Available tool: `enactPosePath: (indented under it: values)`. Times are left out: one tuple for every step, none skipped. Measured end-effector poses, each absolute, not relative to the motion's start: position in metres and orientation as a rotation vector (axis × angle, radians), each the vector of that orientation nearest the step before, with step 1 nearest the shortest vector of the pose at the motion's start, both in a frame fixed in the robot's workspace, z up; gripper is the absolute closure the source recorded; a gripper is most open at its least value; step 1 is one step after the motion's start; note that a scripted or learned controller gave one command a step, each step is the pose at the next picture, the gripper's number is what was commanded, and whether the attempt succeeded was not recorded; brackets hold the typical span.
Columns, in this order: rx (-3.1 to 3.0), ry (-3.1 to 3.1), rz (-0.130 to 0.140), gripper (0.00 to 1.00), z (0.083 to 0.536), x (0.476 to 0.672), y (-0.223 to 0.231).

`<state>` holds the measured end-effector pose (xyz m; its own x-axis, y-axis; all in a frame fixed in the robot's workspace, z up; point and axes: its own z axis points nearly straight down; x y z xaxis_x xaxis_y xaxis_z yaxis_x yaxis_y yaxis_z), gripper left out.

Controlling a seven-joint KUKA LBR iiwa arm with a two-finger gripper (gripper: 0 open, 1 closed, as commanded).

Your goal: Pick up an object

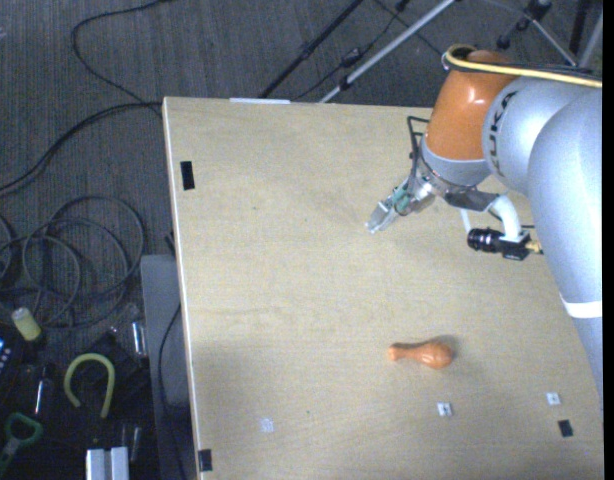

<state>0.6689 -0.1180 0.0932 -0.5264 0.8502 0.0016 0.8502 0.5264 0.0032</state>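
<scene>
We saw the gripper (379,220) hovering above the bare board (287,268), well apart from the orange pear-shaped object (424,353) lying nearer the camera – whether the claw was released or clenched we couldn't tell. We'd judge it should centre over the bulb, descend squarely, then close – avoiding the thin neck
</scene>
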Motion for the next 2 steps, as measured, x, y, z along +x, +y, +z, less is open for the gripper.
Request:
enactPosePath:
  values:
    - [1.889,2.51,-0.002,1.0,0.184,0.668,-0.074]
    - [1.744,2.611,-0.004,1.0,0.234,0.615,-0.166]
